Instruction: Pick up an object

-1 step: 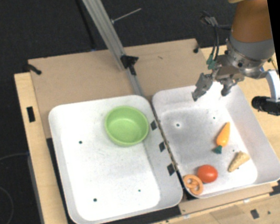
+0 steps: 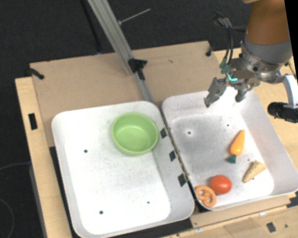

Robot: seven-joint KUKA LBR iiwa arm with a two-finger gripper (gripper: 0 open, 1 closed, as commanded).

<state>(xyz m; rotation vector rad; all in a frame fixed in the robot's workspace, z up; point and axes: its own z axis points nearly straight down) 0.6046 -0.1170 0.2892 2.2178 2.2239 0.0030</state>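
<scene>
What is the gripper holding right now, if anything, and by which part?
Nothing. The gripper hangs over the far end of the right bin, its fingers spread with nothing between them.

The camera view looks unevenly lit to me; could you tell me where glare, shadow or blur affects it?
In the camera view, light washes out the right bin's far corner under the gripper, whose fingers are spread; a grey shadow falls mid-bin; the green bowl and carrot are sharp; the arm's orange band looks soft and slightly blurred.
</scene>
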